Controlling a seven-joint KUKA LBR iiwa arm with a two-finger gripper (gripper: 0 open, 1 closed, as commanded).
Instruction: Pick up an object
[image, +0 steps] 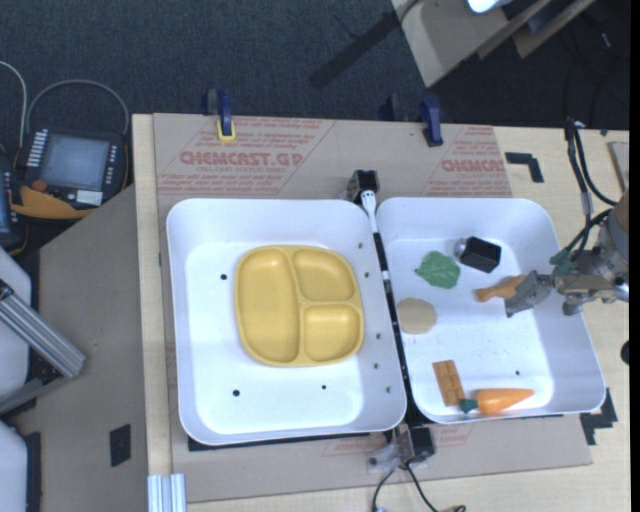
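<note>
In the camera view, you are looking at the gripper (522, 296) reaching in from the right edge over the right bin (520, 215). Its fingers are pointing left, and whether they are parted or closed you cannot tell from this angle.

A small orange-brown piece (495, 292) is lying just to the left of the fingertips, its long axis running left to right, roughly in line with the gripper; contact is unclear. That looks like the nearest candidate.

Further left, a green leafy piece (438, 269) and a black block (480, 253) are sitting near the bin's upper middle, a beige round (417, 316) is lying by the left wall, and a carrot (500, 400) and a tan stick (447, 381) are resting at the lower edge.

The left bin (190, 300) is holding a yellow divided plate (298, 304).
</note>
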